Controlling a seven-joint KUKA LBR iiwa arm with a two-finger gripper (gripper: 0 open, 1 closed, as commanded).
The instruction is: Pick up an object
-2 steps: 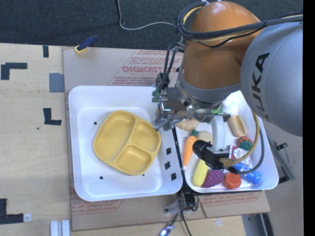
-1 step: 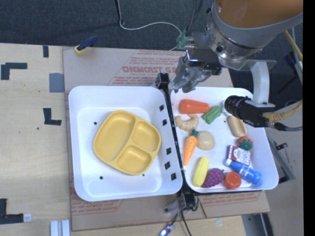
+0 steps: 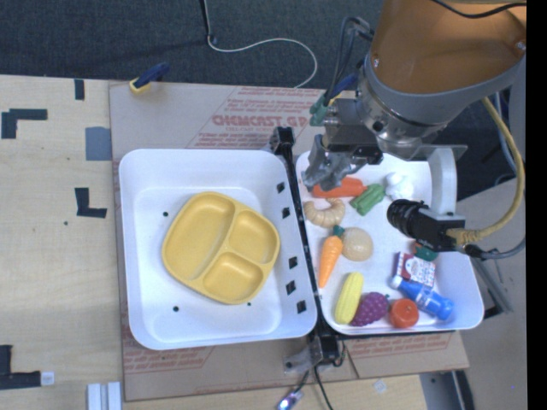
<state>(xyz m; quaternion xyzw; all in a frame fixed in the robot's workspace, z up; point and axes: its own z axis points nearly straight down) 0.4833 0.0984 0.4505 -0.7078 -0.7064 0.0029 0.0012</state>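
Arm point(image 3: 444, 41): closest to us, reaching from the right, wrist bent down over the right bin point(image 3: 466, 301)
Gripper point(image 3: 323, 176): we cannot tell its state, tips low at the orange carrot piece point(image 3: 342, 190)
Left bin point(image 3: 137, 254): holds yellow divided plate point(image 3: 222, 246)

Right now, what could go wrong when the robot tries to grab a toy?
The end effector sits low at the back of the right bin, over an orange-red toy. The green piece and the beige toy crowd in close, so it might bump them or pinch two together. It is also near the divider between the bins and could scrape it.
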